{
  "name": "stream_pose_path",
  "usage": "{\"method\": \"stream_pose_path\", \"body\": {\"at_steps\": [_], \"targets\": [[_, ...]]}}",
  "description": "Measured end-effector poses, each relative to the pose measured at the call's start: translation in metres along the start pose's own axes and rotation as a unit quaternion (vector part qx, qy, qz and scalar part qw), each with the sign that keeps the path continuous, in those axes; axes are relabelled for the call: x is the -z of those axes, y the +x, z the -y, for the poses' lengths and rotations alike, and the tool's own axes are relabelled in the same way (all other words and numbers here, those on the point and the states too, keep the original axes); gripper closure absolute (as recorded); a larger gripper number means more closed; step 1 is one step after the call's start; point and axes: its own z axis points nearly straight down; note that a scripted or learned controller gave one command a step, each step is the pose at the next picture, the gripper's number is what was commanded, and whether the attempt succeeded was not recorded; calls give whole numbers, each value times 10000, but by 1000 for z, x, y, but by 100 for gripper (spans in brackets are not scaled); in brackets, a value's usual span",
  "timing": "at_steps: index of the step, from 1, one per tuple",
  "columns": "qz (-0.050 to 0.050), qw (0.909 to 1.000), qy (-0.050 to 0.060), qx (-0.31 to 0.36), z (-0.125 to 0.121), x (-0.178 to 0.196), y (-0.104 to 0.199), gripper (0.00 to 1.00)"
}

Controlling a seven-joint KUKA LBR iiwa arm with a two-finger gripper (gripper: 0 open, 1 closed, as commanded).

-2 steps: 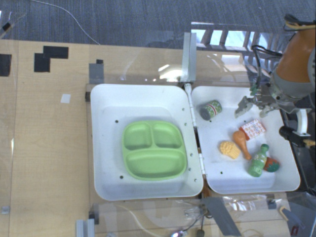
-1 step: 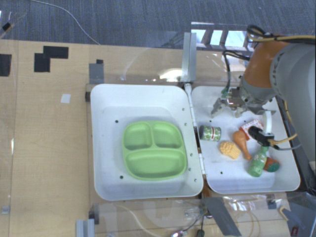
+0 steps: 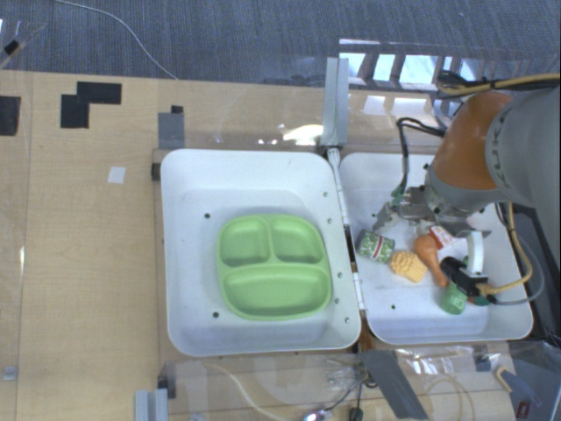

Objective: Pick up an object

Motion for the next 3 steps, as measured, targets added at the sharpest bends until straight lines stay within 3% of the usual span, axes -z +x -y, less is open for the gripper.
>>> {"method": "stream_pose_path", "body": {"at_steps": [1,2,3], "targets": [[12,10000,-2,6,-37,-2,-50,0],[-7,10000,-3,22,-21,-1,16,0],[2,10000,-13,6,17,0,-10,0]]}}
